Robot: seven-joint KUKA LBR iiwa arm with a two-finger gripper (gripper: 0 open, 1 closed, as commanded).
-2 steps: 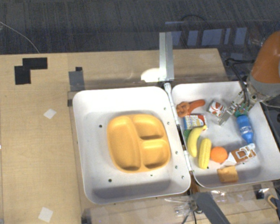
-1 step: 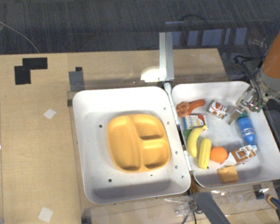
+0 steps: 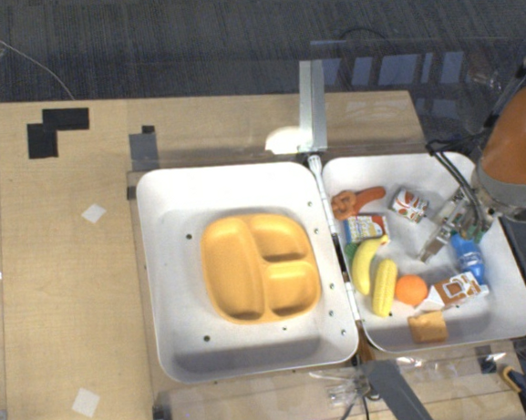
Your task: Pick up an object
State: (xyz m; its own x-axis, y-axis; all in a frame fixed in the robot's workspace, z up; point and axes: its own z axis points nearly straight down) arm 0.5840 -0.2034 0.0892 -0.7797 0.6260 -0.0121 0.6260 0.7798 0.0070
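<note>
My gripper (image 3: 436, 241) hangs over the right bin (image 3: 518, 306), reaching in from the right edge below the orange band. Its fingers point down-left toward the bin floor, with nothing seen between them. A blue bottle (image 3: 468, 259) lies just right of the fingertips. Left of them lie a banana (image 3: 365, 264), a yellow corn-like piece (image 3: 384, 286) and an orange ball (image 3: 412, 289). A small red-and-white carton (image 3: 409, 206) sits above the gripper, and another carton (image 3: 460, 289) below it.
The left bin (image 3: 171, 258) holds a yellow divided tray (image 3: 259, 266). In the right bin there are also a brown-orange toy (image 3: 356, 201), a small colourful box (image 3: 364, 229) and a tan bread-like block (image 3: 427, 327). A metal post (image 3: 312, 104) stands behind the bins.
</note>
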